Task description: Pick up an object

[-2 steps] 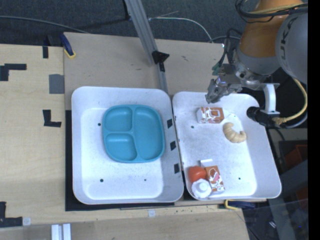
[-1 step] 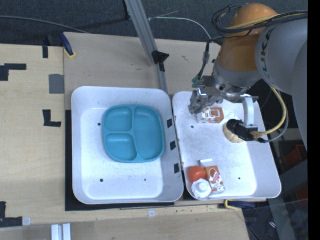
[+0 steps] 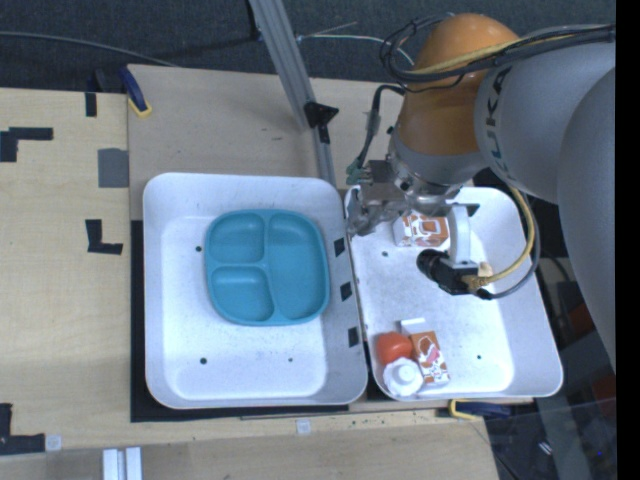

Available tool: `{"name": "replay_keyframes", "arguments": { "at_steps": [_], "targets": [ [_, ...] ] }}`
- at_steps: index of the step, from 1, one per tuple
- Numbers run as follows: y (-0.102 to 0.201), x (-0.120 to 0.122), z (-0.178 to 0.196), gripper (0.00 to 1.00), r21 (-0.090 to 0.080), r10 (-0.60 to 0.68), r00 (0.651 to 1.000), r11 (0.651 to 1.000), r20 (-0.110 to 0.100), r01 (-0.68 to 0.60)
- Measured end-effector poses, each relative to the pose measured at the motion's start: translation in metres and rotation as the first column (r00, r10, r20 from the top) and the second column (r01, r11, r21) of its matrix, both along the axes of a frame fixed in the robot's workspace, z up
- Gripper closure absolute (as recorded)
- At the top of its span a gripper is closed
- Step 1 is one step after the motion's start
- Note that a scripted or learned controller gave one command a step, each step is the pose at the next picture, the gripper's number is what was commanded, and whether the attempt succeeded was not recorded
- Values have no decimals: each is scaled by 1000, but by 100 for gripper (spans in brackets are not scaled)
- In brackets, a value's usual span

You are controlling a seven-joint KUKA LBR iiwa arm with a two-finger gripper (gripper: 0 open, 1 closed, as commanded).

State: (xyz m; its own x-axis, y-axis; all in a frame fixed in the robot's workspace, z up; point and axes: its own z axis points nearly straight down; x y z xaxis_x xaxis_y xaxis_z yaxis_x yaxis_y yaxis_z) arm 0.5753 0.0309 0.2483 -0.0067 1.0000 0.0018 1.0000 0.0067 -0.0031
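My gripper [image 3: 368,211] hangs over the far left corner of the right bin [image 3: 500,368], under the orange band of the arm. Just to its right lies a small orange and white carton [image 3: 422,231], partly hidden by the wrist. At the near edge of the same bin sit a red-orange round object [image 3: 393,347], a white bottle [image 3: 403,378] and another orange and white carton [image 3: 431,358], all bunched together. The gripper's tip is dark and blurred against the bin rim.
The left bin [image 3: 180,368] holds a teal divided plate [image 3: 267,266] in its middle. A grey metal pole [image 3: 285,48] slants down to the bins' far shared corner. Black cables and a connector [image 3: 445,271] hang from the wrist over the right bin.
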Motion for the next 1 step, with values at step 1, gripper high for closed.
{"name": "replay_keyframes", "arguments": {
  "at_steps": [1],
  "targets": [
    [47,-23,-2,100,-1,0,1000,1000,-1,0]
  ]
}}
